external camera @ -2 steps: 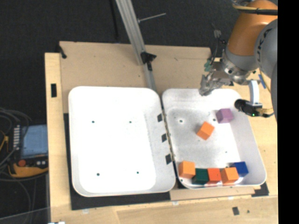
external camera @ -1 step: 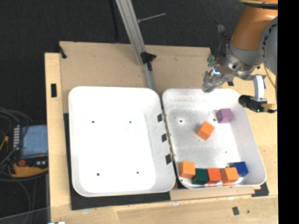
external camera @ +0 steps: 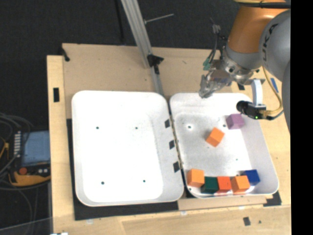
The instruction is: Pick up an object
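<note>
My gripper (external camera: 207, 89) hangs over the far edge of the right bin (external camera: 254, 153), with nothing visible between its fingers. An orange cube (external camera: 214, 137) lies tilted near the middle of that bin, below the gripper. A purple block (external camera: 235, 121) sits to the cube's upper right. Along the bin's near edge stands a row of blocks: orange (external camera: 196, 176), dark green (external camera: 211, 184), orange-red (external camera: 224, 183), orange (external camera: 240, 183) and blue (external camera: 252, 176).
The left bin (external camera: 120, 148) lies beside the right one, their rims meeting in the middle. A slanted metal post (external camera: 139, 28) rises behind the bins. A blue device with cables (external camera: 34, 151) sits off the bench's left side.
</note>
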Motion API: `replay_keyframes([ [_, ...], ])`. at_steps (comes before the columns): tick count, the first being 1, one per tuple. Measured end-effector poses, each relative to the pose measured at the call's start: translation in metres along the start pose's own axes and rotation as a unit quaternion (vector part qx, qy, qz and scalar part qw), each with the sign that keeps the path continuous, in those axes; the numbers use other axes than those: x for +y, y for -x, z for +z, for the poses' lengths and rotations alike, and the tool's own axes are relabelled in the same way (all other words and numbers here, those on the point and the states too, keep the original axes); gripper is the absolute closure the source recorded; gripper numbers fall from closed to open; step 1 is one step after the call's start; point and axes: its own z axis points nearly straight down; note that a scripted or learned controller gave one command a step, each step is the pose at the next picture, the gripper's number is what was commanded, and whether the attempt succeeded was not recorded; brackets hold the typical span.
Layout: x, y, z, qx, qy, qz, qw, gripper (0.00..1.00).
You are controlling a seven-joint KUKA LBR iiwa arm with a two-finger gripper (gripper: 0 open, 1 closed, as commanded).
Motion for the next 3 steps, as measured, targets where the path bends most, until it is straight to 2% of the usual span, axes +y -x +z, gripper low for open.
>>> replay_keyframes([
  [1, -0.004, -0.054, -0.008, 0.0, -0.001, -0.001, 1.0, 1.0],
  [2, -0.006, -0.106, 0.004, -0.001, -0.002, 0.0, 1.0, 1.0],
  [3, -0.021, -0.156, -0.004, 0.0, -0.002, 0.0, 1.0, 1.0],
])
